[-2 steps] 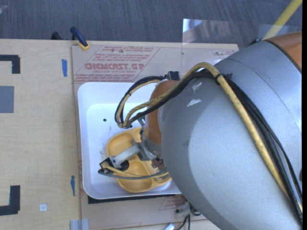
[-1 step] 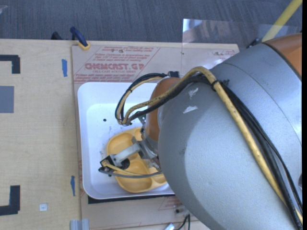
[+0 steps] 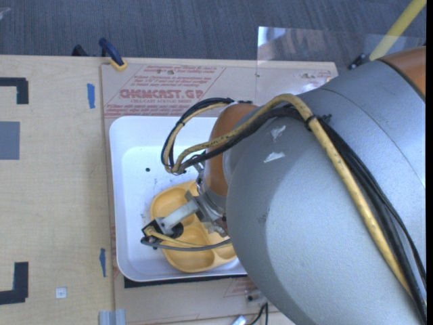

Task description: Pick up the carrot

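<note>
Here, nearest to the camera, the grey arm (image 3: 325, 202) covers the right and lower part of the view. It comes in from the right and bends down toward the left. A bundle of yellow and black cables (image 3: 338, 161) runs along its upper side and makes a loop (image 3: 177, 137) further down. The orange band (image 3: 226, 144) is just beyond the big grey joint, above the wrist.

Under the band, the gripper (image 3: 206, 212) is low inside the bin (image 3: 135, 161), directly over the plate (image 3: 193, 252). The wrist and the arm hide its end, so I cannot tell if it is open or closed, or if it has hold of anything.

The plate is yellow and has raised ridges that divide it into compartments. It lies in the near part of the bin, close to the near wall, and its right side goes under the arm. The carrot I cannot find with certainty; I cannot tell where it lies, because the arm covers much of the bin and the plate.

The bin is white and shallow. Its far-left floor is bare except for a small dark speck (image 3: 147, 170). The bin rests on a brown sheet (image 3: 169, 87) with red print, and this sheet lies on the pale wooden tabletop (image 3: 54, 181). A strip of blue tape (image 3: 90, 95) is near the left edge of the sheet. At its far-left corner sits a blue clamp (image 3: 111, 53). Beyond the tabletop there is the grey floor (image 3: 169, 9).
</note>
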### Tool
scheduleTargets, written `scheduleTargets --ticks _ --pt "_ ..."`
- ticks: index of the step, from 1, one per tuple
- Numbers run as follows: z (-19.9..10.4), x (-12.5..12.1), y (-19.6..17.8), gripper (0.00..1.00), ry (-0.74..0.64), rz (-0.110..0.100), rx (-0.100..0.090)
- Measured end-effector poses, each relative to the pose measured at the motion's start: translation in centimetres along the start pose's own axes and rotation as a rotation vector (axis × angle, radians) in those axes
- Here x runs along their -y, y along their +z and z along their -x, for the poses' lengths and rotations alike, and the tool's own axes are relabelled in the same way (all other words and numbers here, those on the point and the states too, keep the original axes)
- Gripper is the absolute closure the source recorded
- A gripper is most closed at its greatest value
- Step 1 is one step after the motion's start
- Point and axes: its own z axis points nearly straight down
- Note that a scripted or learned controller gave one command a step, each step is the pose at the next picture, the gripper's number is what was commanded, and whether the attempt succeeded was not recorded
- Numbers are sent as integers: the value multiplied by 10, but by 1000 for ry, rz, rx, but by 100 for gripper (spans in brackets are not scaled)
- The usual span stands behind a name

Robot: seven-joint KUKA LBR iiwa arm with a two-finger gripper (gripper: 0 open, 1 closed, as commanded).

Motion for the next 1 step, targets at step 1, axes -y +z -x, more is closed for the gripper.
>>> scheduleTargets --ticks 1 --pt "-8 23 -29 100 65 0 -3"
